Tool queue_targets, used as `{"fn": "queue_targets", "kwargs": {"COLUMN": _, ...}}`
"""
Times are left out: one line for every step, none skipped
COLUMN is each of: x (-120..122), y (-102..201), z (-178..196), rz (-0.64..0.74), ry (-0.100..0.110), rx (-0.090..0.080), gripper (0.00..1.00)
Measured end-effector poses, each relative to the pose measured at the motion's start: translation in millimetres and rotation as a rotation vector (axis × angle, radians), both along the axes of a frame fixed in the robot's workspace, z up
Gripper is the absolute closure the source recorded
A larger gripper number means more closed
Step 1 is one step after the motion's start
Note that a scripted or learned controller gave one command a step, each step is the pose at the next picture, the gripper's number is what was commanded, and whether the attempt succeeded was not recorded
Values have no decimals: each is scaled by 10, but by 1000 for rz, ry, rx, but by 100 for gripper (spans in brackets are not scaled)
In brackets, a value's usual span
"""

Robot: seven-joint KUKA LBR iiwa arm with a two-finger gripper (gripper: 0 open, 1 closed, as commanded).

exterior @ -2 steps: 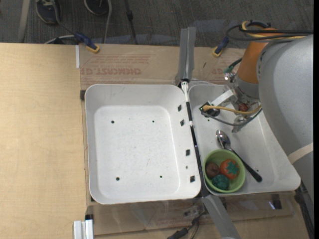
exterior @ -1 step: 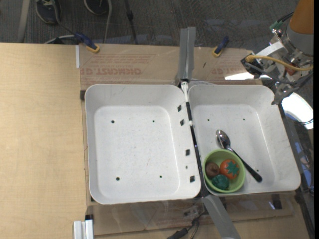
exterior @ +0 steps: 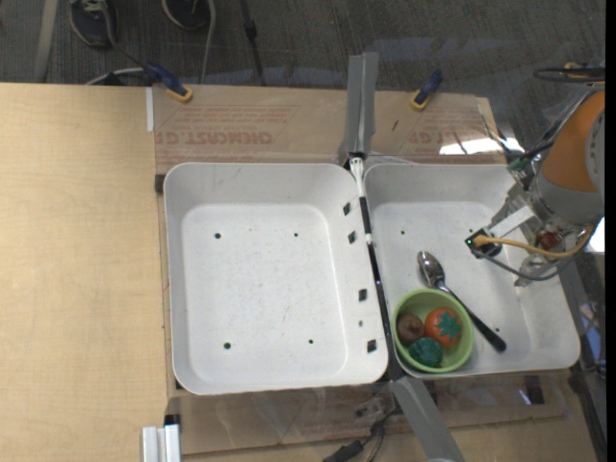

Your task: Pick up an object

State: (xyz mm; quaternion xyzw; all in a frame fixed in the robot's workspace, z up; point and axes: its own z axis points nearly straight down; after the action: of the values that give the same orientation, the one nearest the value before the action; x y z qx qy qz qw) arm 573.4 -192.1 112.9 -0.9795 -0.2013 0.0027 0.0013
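In the right bin (exterior: pixel 539 349), a metal spoon with a black handle (exterior: pixel 452 296) lies slanting, its bowl end toward the bin's middle. A green bowl (exterior: pixel 464 355) sits in the near left corner. It holds an orange-red tomato-like piece (exterior: pixel 444 326), a brown piece (exterior: pixel 411 328) and a green piece (exterior: pixel 426 352). My gripper (exterior: pixel 540 250) hangs over the right side of this bin, to the right of the spoon and apart from it. Nothing shows in its grasp.
The left bin (exterior: pixel 183 258) stands beside the right one, joined by a grey divider (exterior: pixel 361 114). Cardboard (exterior: pixel 250 128) lies behind the bins, held by clamps. A wooden tabletop (exterior: pixel 77 258) stretches to the left.
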Motion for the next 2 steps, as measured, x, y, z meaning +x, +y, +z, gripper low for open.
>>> {"fn": "queue_targets", "kwargs": {"x": -935, "y": 821, "z": -190, "rz": -81, "ry": -7, "rx": 1, "gripper": 0}}
{"fn": "queue_targets", "kwargs": {"x": -65, "y": 776, "z": -189, "rz": -148, "ry": -10, "rx": -3, "gripper": 0}}
